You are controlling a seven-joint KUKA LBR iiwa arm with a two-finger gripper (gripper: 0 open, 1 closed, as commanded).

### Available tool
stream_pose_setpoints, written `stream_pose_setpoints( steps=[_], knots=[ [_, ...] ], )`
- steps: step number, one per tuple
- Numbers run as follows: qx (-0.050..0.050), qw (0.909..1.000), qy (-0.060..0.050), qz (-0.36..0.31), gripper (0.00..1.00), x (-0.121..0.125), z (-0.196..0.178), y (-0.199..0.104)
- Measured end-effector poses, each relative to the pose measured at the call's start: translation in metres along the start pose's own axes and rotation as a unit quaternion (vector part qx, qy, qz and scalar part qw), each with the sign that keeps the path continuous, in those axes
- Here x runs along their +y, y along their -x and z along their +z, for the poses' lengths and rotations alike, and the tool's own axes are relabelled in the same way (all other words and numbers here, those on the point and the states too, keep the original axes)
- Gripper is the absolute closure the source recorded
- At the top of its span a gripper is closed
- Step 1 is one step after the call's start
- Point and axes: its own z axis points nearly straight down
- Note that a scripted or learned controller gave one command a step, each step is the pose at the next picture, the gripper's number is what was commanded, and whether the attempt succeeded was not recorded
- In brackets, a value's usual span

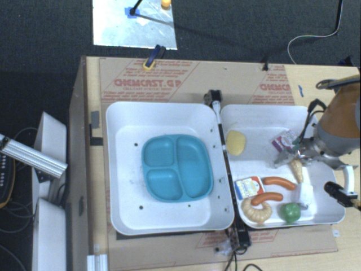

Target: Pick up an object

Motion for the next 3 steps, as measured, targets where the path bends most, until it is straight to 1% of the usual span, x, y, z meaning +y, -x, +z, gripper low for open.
stream_pose_setpoints(
  steps=[1, 2, 3],
  knots=[
    [0.0, 1.0, 0.001, 0.0, 1.0, 0.001, -0.011, 0.0],
    [0.0, 1.0, 0.002, -0.002, 1.0, 0.02, -0.084, -0.067],
    [0.0, 1.0, 0.002, -0.002, 1.0, 0.002, -0.137, -0.106]
  ],
)
